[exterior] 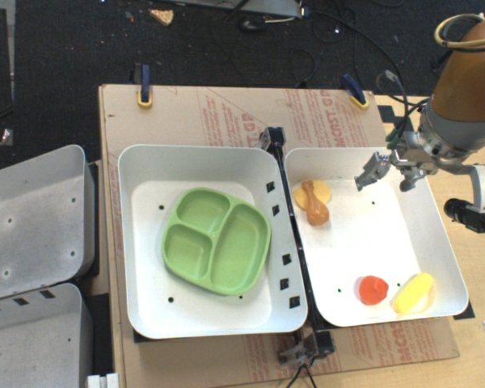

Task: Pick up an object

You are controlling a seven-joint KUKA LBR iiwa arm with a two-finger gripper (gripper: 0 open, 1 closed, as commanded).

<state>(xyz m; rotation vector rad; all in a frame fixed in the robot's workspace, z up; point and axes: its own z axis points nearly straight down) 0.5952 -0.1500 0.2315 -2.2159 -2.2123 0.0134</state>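
Hovering over the right bin's far edge, the tool stands with spread fingers, grasping nothing; the nearest object, a tan wooden piece, lies to its left, long axis pointing away from the camera.

1. The bench is lit evenly and brightly from above.
2. The white bins are almost washed out by glare.
3. Only soft, small shadows are seen.
4. The dark floor is dimly lit.

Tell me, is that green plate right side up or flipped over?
Right side up. The green plate in the left bin shows its three hollow sections facing up.
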